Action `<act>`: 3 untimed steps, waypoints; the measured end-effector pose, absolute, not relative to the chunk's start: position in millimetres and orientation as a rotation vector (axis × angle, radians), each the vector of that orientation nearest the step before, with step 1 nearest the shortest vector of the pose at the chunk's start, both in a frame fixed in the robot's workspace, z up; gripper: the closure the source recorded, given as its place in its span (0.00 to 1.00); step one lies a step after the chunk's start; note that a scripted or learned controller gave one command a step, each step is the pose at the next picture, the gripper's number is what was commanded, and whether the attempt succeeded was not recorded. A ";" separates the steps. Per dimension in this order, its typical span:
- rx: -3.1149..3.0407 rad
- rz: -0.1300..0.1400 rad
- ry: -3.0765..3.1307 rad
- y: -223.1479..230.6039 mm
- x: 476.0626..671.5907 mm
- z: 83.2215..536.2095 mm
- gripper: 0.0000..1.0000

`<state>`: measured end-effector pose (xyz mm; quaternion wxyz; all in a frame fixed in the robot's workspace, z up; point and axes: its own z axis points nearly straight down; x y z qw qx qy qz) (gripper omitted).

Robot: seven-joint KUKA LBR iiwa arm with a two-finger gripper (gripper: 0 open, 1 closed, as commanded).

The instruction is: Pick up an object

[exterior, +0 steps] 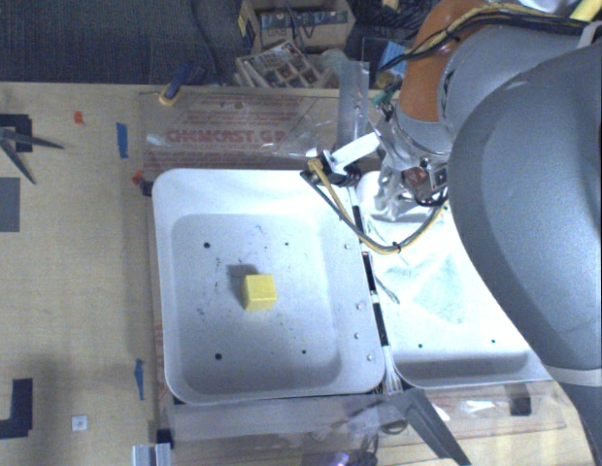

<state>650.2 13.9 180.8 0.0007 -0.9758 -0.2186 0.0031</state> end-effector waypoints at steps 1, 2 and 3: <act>-3.082 0.013 -0.601 35.6 588.6 180.7 1.00; -3.127 0.003 -0.308 86.4 619.5 181.0 1.00; -3.074 0.005 -0.654 134.6 619.1 184.2 1.00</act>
